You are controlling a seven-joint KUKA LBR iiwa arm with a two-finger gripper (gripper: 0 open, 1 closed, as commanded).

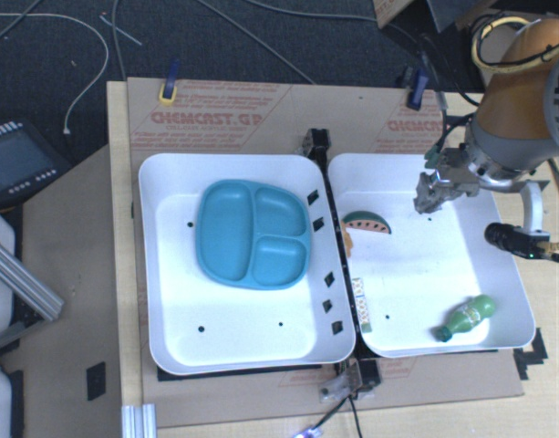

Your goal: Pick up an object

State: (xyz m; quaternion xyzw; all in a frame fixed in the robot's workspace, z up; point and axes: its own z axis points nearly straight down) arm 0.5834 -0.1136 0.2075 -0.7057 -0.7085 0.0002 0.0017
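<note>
The watermelon slice lies free in the right bin, the gripper hovering nearby, its jaws' state unclear.

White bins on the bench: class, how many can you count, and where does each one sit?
2. The left bin holds a blue divided plate. The right bin beside it holds a watermelon slice and a green bottle. None seem hidden.
</note>
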